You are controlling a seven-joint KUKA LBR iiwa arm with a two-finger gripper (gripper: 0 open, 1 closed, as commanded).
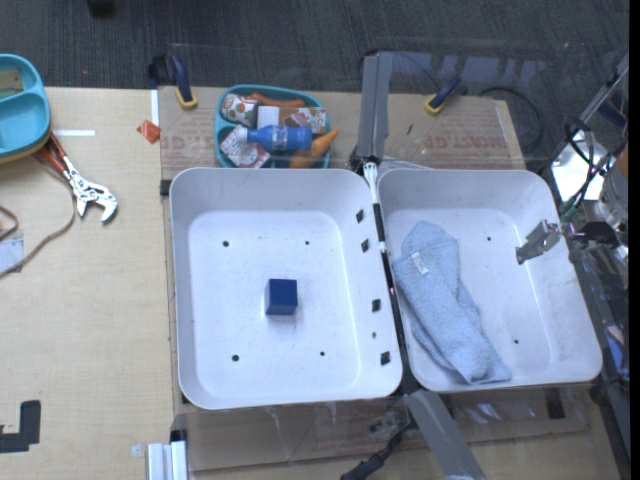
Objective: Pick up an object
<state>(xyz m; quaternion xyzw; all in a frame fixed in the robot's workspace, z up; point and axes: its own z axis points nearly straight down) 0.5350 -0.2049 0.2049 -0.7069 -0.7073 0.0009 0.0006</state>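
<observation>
Cube point(282, 296) – small, dark blue – sits near the middle of the left bin point(200, 368), a little toward its front edge, flat on the white floor and touching nothing. The gripper point(540, 240) hangs over the right rim of the right bin point(545, 368), well apart from the cube, with the ridge between the two bins and a crumpled grey-blue towel point(445, 303) lying between them. Whether the gripper is spread or closed cannot be told from this angle.

The towel stretches from the middle of the right bin down to its front edge, a small white tag showing near its upper end. Behind the left bin, at the bench's back edge, a teal bowl point(228, 108) holds a jumble of small items, among them a blue bottle point(280, 138). On the wooden surface to the left lie an adjustable wrench point(88, 193) and part of a light blue tray point(20, 108). Red printed lettering runs along the panel behind the bins – too faint to read.
</observation>
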